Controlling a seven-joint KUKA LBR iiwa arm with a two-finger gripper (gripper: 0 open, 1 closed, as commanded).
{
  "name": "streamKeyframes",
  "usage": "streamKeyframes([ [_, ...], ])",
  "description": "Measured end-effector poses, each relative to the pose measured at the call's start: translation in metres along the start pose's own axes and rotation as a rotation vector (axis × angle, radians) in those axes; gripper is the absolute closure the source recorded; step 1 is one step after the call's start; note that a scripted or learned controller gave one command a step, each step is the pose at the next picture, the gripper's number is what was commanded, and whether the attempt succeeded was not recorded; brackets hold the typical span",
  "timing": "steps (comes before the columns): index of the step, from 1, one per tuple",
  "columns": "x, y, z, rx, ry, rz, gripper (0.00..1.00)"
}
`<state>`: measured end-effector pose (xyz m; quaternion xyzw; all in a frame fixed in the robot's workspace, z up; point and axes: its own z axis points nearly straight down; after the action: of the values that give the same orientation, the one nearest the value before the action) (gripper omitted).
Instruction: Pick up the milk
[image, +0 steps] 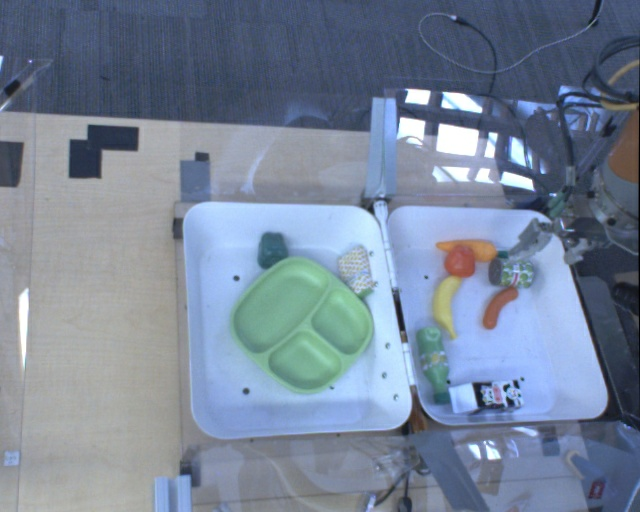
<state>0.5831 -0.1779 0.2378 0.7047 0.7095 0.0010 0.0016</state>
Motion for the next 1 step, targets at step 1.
streamKeyframes([
  [1, -0.0277, -0.0308, -0.1557, -0.005, -0.003, -0.206, 0.0],
])
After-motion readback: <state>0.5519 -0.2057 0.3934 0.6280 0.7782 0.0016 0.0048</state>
